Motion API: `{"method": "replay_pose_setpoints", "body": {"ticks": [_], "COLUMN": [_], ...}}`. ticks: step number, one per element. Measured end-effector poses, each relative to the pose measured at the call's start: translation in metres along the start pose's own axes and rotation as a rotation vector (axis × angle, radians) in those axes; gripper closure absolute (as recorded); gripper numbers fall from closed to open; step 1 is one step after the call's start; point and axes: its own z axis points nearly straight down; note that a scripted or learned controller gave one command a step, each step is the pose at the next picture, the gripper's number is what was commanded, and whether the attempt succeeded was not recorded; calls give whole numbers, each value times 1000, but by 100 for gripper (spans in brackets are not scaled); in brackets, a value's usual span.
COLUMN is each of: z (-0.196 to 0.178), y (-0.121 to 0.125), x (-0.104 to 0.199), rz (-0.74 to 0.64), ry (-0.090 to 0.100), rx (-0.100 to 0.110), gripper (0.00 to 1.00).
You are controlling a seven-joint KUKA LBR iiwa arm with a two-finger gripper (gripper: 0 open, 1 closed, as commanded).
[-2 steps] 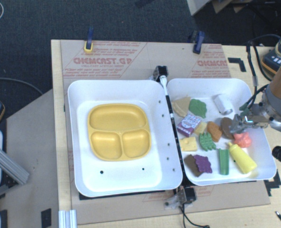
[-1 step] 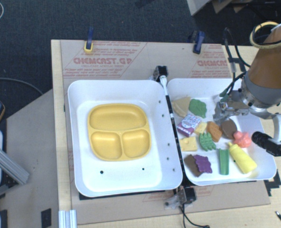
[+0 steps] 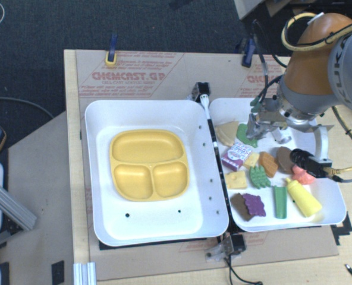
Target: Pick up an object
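My gripper [image 3: 258, 127] hangs low over the far left part of the right bin [image 3: 336, 209], under the grey wrist with its orange band. A green piece [image 3: 245, 134] lies right against its left side; whether it is gripped is hidden. A tan piece [image 3: 226, 132] lies just left of that. Nearer the front lie a purple-and-white packet [image 3: 237, 154], a green leafy piece [image 3: 259, 176], an orange-brown piece [image 3: 269, 164], a green stick [image 3: 280, 201], a yellow bottle shape [image 3: 304, 198] and a purple grape bunch [image 3: 255, 205].
The left bin [image 3: 99, 159] holds a yellow divided plate [image 3: 148, 162]. A black-and-white divider strip [image 3: 213, 153] runs between the bins. A yellow wedge [image 3: 236, 180], a brown piece [image 3: 239, 203] and a red piece [image 3: 300, 174] crowd the right bin's front.
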Motion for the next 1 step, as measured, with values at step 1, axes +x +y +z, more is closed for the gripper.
{"method": "replay_pose_setpoints", "body": {"ticks": [1], "z": [-3], "y": [32], "x": [34], "rz": [1], "ry": [0], "rx": [0], "gripper": [100]}}
